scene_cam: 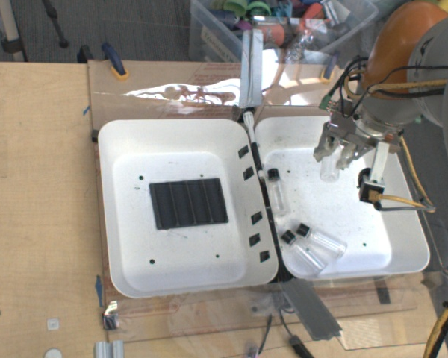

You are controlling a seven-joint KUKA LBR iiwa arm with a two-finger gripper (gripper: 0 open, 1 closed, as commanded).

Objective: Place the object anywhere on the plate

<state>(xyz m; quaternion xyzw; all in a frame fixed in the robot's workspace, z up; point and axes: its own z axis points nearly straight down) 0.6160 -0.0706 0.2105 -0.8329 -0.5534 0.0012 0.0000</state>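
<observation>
A wooden desk (pixel 37 200) is seen from above, carrying two shallow white bins side by side, with a clear tub of colourful toys (pixel 284 10) behind. In the left bin (pixel 119 267) a dark ribbed plate (pixel 189 203) lies flat near the middle, nothing on it. In the right bin (pixel 411 256) several small clear vials with black caps are scattered; two vials (pixel 313 246) lie near the front, another (pixel 276 192) beside the divider. The gripper (pixel 340 155) hangs over the right bin's back part, reached in from the right. A clear vial seems to be held upright at its tips, though glare makes this uncertain, so its grip cannot be told.
</observation>
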